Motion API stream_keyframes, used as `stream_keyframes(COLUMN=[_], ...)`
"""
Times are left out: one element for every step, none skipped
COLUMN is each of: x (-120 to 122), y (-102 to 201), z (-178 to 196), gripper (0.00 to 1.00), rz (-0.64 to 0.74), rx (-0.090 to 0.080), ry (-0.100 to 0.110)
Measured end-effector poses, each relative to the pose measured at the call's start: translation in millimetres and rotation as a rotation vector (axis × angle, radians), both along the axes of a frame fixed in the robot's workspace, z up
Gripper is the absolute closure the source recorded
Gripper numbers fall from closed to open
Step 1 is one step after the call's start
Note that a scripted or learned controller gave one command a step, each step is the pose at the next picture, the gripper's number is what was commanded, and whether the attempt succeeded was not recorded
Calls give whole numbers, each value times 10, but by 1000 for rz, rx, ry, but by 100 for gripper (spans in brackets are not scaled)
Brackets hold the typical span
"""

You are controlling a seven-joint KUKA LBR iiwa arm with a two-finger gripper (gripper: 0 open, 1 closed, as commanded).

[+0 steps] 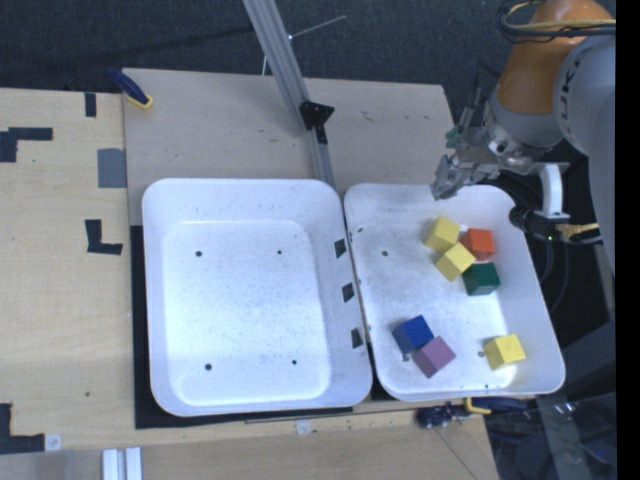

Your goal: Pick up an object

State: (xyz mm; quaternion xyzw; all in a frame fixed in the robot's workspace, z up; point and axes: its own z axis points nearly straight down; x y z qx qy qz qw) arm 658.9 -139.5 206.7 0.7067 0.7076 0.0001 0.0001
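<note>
The right bin (400, 228) holds several small blocks. Two yellow blocks (441, 234) (455, 260), an orange block (479, 242) and a green block (481, 278) cluster near its far right side. A blue block (411, 333) and a purple block (434, 356) lie together near the front, with a third yellow block (504, 351) at the front right. My gripper (447, 183) hangs above the far edge of this bin, just beyond the yellow and orange blocks, with nothing visibly in it.
The left bin (240, 298) sits beside the right one, a row of black clips between them. A slanted metal pole (285, 63) crosses the bench behind the bins. Blue and yellow clamps sit at the far left (131, 88) and front edge (450, 413).
</note>
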Motion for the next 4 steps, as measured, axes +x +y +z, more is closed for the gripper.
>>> stream_keyframes(x=[-233,-475,-590,-812], y=[489,1052,1554,1993], z=[141,233,221,129], gripper=[100,100,100,100], rz=[4,5,6,4], rx=[2,2,1,1], ry=[2,2,3,5])
